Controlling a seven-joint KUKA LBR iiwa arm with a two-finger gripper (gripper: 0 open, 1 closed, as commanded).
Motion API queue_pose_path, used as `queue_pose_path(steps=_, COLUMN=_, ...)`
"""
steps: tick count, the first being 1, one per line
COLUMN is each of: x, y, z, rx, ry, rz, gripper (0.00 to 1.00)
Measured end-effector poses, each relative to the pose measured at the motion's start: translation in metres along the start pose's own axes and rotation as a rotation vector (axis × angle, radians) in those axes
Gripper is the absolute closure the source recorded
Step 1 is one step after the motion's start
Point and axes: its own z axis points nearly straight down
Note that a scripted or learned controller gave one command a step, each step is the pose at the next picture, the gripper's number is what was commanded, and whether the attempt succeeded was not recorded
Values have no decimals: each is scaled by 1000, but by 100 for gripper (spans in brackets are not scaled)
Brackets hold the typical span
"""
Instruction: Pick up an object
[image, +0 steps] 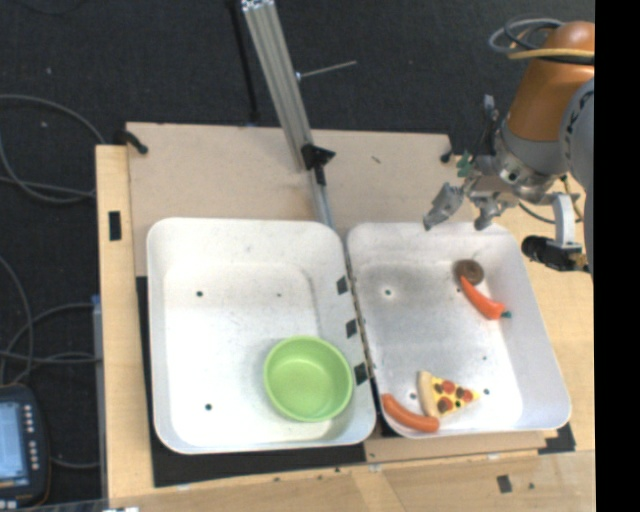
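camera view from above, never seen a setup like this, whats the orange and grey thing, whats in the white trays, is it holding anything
One fixed camera looks down at a slant on a bench. The orange and grey thing is a robot arm reaching in from the right. Its tool has two fingers, spread open above the far edge of the right bin, with nothing between them. The left bin holds a green bowl. The right bin holds toy food: a small brown piece touching an orange carrot-like piece, and near the front a pizza slice beside a sausage. The metal pole at the back is part of the stand.
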Motion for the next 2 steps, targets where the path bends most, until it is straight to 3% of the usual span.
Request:
queue_pose_path(steps=1, x=-1, y=0, z=0, rx=1, ry=-2, rz=0, gripper=0)
queue_pose_path(steps=2, x=6, y=5, z=56, rx=5, ry=-1, rz=0, gripper=0)
